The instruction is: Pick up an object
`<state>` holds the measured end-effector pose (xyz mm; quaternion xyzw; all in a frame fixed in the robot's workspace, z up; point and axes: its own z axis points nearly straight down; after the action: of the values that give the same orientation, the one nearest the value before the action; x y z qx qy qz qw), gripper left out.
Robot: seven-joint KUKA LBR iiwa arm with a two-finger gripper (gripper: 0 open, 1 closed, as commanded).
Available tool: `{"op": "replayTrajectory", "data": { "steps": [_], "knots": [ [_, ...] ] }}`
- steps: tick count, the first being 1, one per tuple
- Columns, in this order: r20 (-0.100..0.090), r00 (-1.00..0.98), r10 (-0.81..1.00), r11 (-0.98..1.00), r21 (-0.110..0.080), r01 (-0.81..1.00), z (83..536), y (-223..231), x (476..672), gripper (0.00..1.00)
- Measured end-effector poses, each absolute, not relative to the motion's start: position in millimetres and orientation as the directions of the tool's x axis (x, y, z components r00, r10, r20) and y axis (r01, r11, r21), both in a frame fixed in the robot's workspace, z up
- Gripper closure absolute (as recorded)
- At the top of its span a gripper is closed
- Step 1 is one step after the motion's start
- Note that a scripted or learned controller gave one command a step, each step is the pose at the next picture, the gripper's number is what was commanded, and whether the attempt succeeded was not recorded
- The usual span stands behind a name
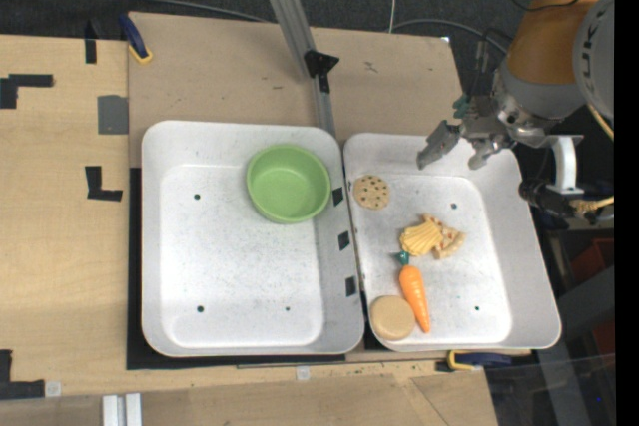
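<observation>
Carrot (414, 297) (orange) lies below spread-fingered gripper (460, 151) in right bin (499, 314).

2 white bins (170, 214), 1 green bowl (288, 183), 1 cookie (372, 192), 1 carrot (414, 296), 1 bun (392, 318), 1 crinkled yellow snack (429, 237).

Open fingers (436, 153) above cookie (372, 192)

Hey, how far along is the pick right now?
Nothing looks done yet: the cookie, chips, carrot and round bun all lie in the right bin. The gripper is open above that bin's far edge, holding nothing. Descending, closing on an object and lifting remain.
</observation>
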<state>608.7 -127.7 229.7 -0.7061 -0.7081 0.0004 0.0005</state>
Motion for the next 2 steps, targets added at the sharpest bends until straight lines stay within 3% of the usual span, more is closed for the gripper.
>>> {"op": "replayTrajectory", "data": {
  "steps": [1, 2],
  "knots": [
    [0.000, -0.003, 1.000, 0.003, -0.001, 1.000, 230, -128, 608.7, 0.00],
    [0.000, -0.003, 1.000, 0.003, -0.007, 1.000, 171, -122, 615.8, 0.00]
  ]
}}
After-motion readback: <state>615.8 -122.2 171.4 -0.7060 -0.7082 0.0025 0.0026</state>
